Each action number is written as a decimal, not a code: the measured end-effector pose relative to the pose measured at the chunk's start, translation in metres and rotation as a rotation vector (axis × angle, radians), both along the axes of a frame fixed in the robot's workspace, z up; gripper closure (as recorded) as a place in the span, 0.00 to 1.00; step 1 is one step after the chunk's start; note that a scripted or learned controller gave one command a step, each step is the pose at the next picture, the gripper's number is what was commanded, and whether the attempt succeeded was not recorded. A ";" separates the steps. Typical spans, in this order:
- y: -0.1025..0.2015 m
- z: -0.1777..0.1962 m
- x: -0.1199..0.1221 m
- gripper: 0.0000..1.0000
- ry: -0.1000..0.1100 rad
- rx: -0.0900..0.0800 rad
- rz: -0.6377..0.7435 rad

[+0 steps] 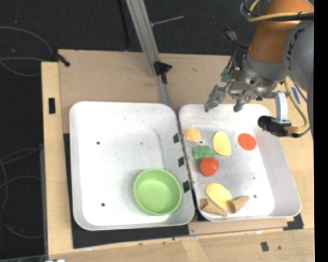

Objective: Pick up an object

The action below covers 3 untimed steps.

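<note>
Currently I see the gripper [226, 101] spread open, holding nothing, over the right bin's [279, 162] far edge; nearest target, yellow piece [222, 143], lies below toward me.

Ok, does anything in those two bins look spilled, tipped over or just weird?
Nothing stands out. The green bowl sits upright in the left bin. The toy food pieces lie loose but inside the right bin, none over the rim. The end effector hangs with fingers spread above that bin's far edge, holding nothing.
</note>
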<state>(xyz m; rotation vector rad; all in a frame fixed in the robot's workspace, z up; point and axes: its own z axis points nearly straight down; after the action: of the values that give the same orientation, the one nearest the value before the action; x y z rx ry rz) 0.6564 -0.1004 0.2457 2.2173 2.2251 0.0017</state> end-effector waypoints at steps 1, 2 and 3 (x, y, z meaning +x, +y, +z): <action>0.000 0.000 0.000 0.00 0.000 0.000 0.000; -0.011 -0.059 0.001 0.00 0.006 -0.004 -0.005; -0.016 -0.115 -0.009 0.00 0.006 -0.004 -0.005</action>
<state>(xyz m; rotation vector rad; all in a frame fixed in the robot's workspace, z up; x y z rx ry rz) 0.6470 -0.1168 0.1311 2.2240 2.2204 -0.0093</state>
